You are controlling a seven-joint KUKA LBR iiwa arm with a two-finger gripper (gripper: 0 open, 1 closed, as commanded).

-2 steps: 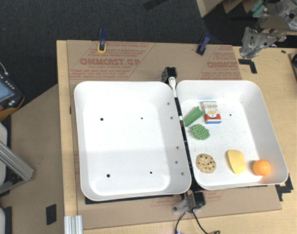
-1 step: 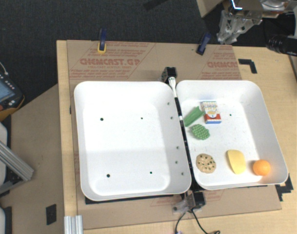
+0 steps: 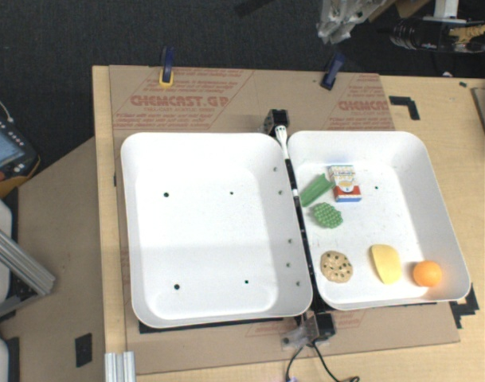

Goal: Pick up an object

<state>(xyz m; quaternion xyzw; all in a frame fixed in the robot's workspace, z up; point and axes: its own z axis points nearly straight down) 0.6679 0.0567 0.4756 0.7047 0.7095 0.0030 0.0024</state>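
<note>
The right bin (image 3: 433,213) holds several small objects: a green pickle-like piece (image 3: 314,190), a small white, orange and blue box (image 3: 343,183), a round green knobbly item (image 3: 328,215), a cookie (image 3: 335,267), a yellow lemon-shaped piece (image 3: 386,263) and an orange ball (image 3: 427,274). My gripper (image 3: 342,16) hangs high at the top of the camera view, above the dark floor beyond the bench and well away from both bins. Nothing shows between its fingers.
The left bin (image 3: 202,229) lies beside the right one, joined along a black hinge strip (image 3: 294,205). Both rest on a brown board with blue clamps (image 3: 167,68) at its far edge. A cable connector (image 3: 314,333) sits at the front.
</note>
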